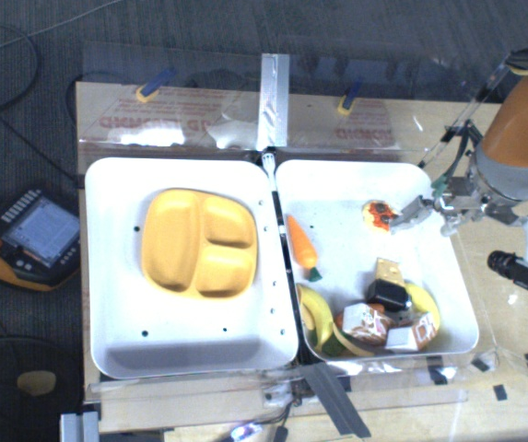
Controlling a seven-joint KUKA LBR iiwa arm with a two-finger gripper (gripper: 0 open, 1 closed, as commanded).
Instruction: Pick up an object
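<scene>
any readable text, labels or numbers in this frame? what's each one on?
None can be read.
Red print on the clear sheet behind the bins: mirrored and too blurred.
Handheld pendant on the floor: screen too small to read.
Small cartons in the right bin: print too blurred.
</scene>
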